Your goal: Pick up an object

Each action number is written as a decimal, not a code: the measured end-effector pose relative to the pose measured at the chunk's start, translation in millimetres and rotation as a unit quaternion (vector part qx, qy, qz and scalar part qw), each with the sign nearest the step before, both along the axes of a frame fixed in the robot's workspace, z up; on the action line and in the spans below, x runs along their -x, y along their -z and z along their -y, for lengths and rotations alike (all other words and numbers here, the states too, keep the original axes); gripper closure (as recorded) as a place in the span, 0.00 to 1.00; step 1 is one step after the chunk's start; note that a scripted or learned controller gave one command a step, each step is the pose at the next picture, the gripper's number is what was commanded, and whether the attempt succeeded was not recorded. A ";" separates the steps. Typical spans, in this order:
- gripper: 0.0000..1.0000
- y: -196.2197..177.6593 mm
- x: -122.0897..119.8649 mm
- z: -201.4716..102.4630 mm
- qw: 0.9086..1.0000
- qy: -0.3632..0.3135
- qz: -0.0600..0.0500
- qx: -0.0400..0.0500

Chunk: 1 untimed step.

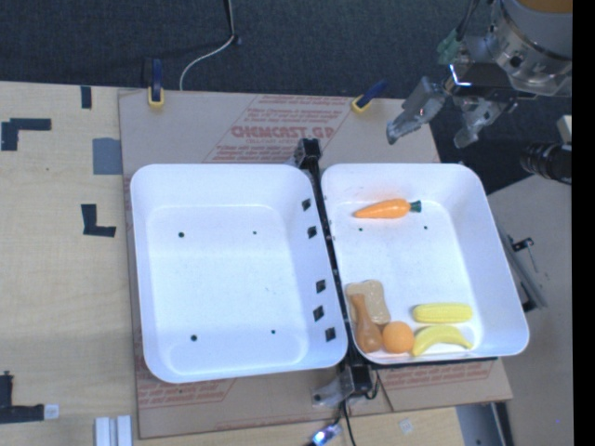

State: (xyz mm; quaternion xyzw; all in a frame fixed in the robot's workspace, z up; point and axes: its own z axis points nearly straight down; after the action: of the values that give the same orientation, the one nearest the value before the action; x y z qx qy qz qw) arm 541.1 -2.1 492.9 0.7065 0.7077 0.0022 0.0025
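In the right bin (483, 214) lies an orange carrot (385, 209) with a green tip, near the far side. At the bin's near edge sit a tan bread slice (369, 299), a brown sausage (363, 326), an orange ball (398, 337), a yellow corn cob (442, 313) and a yellow banana (441, 340). My gripper (442, 124) hangs high above the bench beyond the right bin's far edge, open, with nothing between its two spread fingers (410, 117).
The left bin (153, 249) stands beside the right one on a cardboard sheet (270, 128). Black clips line the seam between the bins. A yellow clamp (154, 93) and a blue-yellow clamp (368, 97) hold the sheet's far edge. A white cable (209, 54) runs behind.
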 end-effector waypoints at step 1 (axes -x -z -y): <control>1.00 -7.0 0.1 -0.5 1.000 0.000 -0.004 0.001</control>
State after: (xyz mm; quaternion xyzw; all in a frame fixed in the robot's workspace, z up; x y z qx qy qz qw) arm 541.0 -1.6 500.0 0.7065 0.7077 -0.0009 0.0006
